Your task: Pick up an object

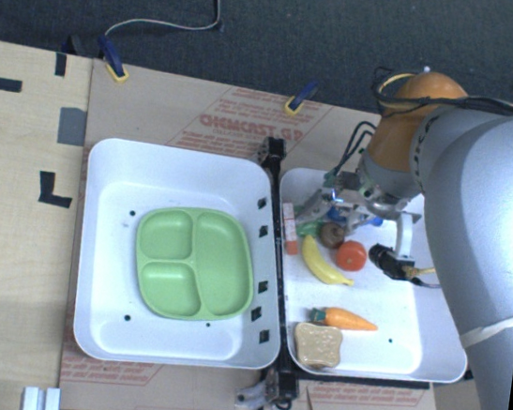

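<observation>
Where the grey arm reaches in from three o'clock, its gripper hangs low over the right bin, up in that bin's eleven o'clock part. From here I cannot tell whether the gripper is spread or closed, and I see nothing clearly caught in it.

Just under it, toward six o'clock, sits a small brown lump, very close to the gripper's tip; whether they touch I cannot tell. At nine o'clock from the lump a little red and white box lies against the bin's left wall; any print on it is too small to read. A banana lies slantwise just below the lump, and a tomato sits just beside the banana at its three o'clock. Further toward six o'clock a carrot lies on its side, green end pointing to nine o'clock. A slice of bread fills the bin's seven o'clock corner, just below the carrot.

The left bin holds a green plate with three compartments, lying flat near the middle.

Both bins stand on a sheet of cardboard printed in red; at twelve o'clock I can read "CHEMCAST", the smaller lines around it being blurred.
</observation>
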`<state>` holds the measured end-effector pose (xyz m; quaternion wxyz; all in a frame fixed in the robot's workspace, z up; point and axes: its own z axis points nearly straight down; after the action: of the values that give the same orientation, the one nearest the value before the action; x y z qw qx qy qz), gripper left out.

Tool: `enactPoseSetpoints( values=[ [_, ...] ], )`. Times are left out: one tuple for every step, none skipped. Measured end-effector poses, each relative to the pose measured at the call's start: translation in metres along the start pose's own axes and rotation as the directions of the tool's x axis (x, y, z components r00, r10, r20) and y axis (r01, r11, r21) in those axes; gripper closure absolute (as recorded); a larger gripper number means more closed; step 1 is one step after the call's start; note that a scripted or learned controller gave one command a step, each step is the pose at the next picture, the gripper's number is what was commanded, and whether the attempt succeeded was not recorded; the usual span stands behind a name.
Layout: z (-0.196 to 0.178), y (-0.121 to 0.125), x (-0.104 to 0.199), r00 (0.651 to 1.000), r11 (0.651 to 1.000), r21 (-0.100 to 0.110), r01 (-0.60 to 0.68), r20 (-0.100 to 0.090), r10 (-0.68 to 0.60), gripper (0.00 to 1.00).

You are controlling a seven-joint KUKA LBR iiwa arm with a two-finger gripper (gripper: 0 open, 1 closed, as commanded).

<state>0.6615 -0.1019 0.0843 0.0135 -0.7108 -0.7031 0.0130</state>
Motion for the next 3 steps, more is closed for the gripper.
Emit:
enactPoseSetpoints(
  values=[
    [0.001, 0.001, -0.004, 1.0, 1.0, -0.006, 0.007, -0.004, -0.007, 0.0],
    [0.001, 0.002, -0.007, 1.0, 1.0, -0.006, 0.009, -0.008, -0.009, 0.0],
    [-0.001, -0.026, -0.036, 1.0, 0.999, -0.04, 0.01, 0.003, -0.01, 0.0]
  ],
)
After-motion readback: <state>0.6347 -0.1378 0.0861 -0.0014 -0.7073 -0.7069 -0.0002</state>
